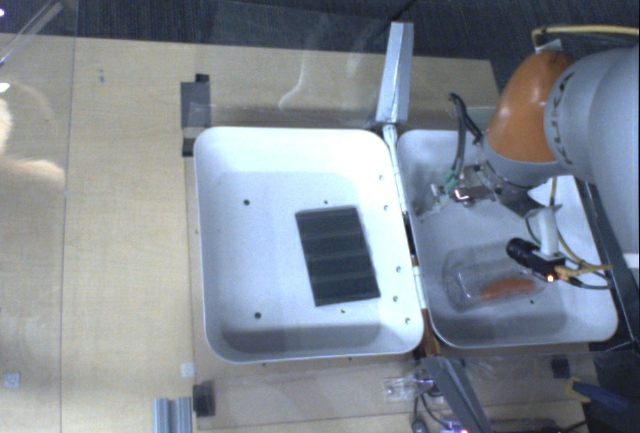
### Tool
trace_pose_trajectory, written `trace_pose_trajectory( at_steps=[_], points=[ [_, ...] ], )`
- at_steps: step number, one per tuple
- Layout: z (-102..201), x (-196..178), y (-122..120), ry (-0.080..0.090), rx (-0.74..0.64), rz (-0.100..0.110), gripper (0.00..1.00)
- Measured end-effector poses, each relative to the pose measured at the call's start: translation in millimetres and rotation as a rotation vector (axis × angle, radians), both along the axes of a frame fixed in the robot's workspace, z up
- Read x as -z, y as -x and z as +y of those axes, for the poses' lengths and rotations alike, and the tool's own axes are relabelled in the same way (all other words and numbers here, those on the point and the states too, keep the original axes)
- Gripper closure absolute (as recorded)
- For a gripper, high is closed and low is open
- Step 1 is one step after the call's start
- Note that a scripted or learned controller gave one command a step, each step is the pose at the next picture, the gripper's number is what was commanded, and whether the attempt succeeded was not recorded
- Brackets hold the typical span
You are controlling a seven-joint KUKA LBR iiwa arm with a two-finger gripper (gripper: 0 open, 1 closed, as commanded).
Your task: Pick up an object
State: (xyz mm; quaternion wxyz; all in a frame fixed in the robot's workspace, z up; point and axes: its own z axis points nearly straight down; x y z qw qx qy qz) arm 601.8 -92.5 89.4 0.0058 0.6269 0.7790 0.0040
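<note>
The gripper (452, 189) sits low over the right bin (600, 326), close to that bin's left wall and toward its back edge. Its tip is a small tangle of metal and cable under the grey wrist. Whether it is spread or closed cannot be told from this slant, and nothing can be seen caught in it. The orange band (525, 106) and the bulky grey arm (600, 111) lean in from the bin's right side. That suggests the program has sent the tool down into this bin to make a grab.

Nearer the bin's front edge lies a clear, glass-like object (470, 279) on its side. An orange piece (510, 289) lies inside or just against it; which of the two is not clear. Both are apart from the gripper, on its front side. A small black part with a red glint (532, 256) hangs between them and the wrist and looks like part of the arm's fittings. If the clear object is the target, the tool seems to have come down short of it, toward the back. The slick, see-through body would probably be hard to pinch.

In the left bin (205, 251), a dark ribbed slab (338, 256) lies flat near the middle, turned slightly askew to the walls and well apart from the arm. Both bins rest side by side on the pale bench (120, 241), their inner walls touching.
</note>
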Motion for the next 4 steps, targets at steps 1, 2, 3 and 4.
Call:
trace_pose_trajectory(
  at_steps=[1,2,3,4],
  points=[
    [-1,-1,98,0.0,-0.07,0.001,0.0],
    [2,-1,69,-0.001,0.039,0.002,0.0],
    [-5,1,-18,0.0,0.035,0.001,0.0],
    [-10,-1,43,0.003,-0.208,-0.001,0.0]
  ],
)
